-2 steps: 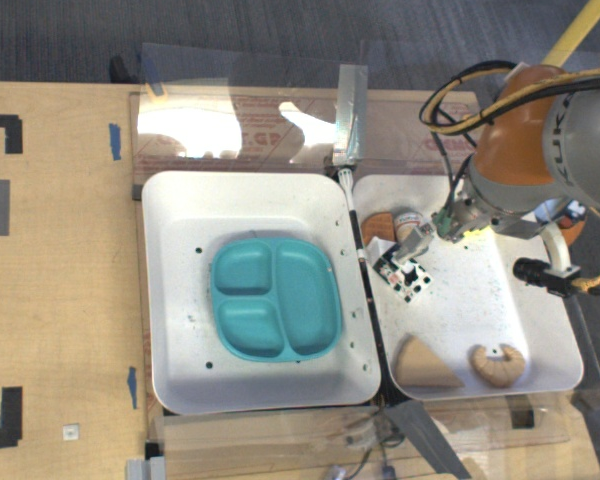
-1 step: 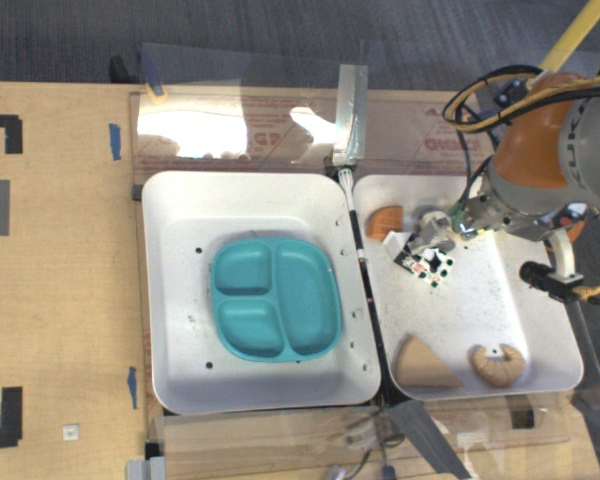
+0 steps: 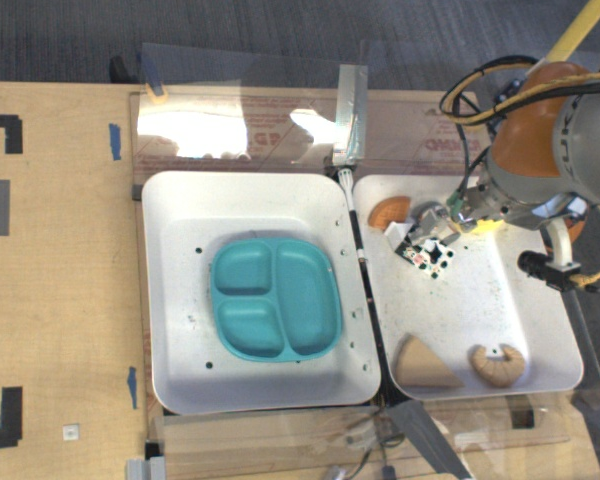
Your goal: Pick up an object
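1. Across the bench, two shallow white bins sit side by side: the left bin (image 3: 170,208) carries a teal divided plate (image 3: 277,298), and the right bin (image 3: 540,318) carries the small items.
2. From the right edge the grey arm (image 3: 580,148) reaches in over the right bin's far right corner, its orange band (image 3: 530,133) uppermost and its wrist bent down and leftward toward the bin's far end.
3. At the near rim of the right bin lie a tan wedge (image 3: 420,363) and, just to its right, a brown curled pastry (image 3: 497,364), both well apart from the pincer.
4. Near the right bin's far left corner lies an orange rounded piece (image 3: 389,211), its long axis running roughly left to right, just left of the pincer.
5. Beside that piece the gripper (image 3: 427,236) points down and left; a small black-and-white patterned object (image 3: 430,256) sits right at its tip, elongated roughly along the gripper's line.
6. Whether the fingers are apart or together, or whether they clamp the patterned object, cannot be told.
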`<state>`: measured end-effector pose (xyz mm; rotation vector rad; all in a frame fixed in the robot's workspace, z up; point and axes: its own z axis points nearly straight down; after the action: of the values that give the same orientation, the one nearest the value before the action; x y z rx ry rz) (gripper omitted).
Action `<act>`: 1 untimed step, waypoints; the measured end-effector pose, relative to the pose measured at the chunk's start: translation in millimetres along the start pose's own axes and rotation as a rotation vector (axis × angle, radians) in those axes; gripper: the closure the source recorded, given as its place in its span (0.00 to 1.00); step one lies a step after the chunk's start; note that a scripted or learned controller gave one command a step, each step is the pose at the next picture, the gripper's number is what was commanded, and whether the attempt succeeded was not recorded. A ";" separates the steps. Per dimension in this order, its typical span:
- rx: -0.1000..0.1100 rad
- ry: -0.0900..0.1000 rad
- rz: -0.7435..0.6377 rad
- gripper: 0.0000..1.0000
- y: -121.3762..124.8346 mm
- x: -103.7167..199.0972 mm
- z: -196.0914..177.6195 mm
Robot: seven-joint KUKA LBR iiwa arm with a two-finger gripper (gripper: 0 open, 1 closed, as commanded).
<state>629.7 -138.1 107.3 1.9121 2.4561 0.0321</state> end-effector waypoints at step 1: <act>-0.018 -0.012 0.240 0.00 -35.9 35.8 -2.0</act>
<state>586.1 -112.2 107.7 2.1795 2.1969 0.0475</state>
